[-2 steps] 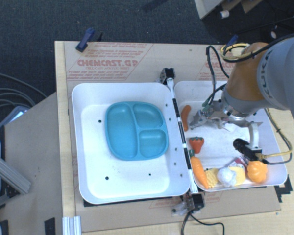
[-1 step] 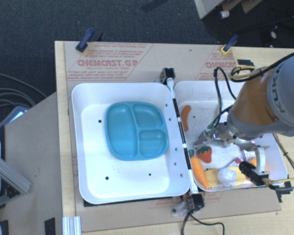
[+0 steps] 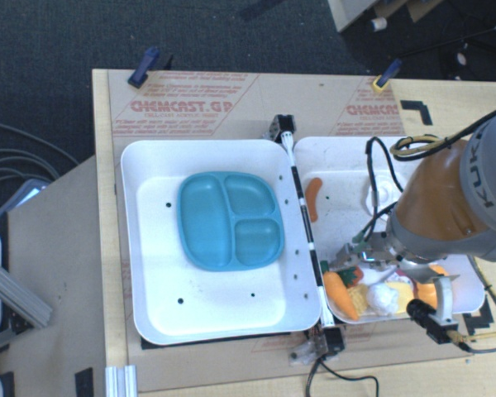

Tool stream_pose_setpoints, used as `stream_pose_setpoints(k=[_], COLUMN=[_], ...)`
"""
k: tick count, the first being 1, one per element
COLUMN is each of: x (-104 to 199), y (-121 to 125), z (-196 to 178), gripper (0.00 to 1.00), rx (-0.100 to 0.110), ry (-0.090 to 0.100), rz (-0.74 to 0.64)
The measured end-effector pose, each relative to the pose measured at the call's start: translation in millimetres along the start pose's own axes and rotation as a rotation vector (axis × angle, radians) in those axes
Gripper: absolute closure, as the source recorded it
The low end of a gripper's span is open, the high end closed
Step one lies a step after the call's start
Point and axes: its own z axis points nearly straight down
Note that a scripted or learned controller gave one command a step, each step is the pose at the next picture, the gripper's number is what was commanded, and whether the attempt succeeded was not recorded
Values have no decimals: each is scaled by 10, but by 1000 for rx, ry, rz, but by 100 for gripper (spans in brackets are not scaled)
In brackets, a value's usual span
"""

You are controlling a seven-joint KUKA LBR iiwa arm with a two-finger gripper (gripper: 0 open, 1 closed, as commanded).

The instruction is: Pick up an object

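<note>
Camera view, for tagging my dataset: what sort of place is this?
Probably a robotics lab bench: a KUKA arm reaches over two white bins, one holding a blue divided plate, with cables on dark carpet.

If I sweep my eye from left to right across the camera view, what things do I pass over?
Blue divided plate in the left white bin → orange sausage-shaped toy in the right bin → small pile of toy food → the robot arm.
</note>
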Motion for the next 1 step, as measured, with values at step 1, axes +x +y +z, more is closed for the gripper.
stream_pose_setpoints(k=[1], x=[4], y=[0], z=[-95], gripper=[100], rx=[-1], ry=[0], rz=[1])
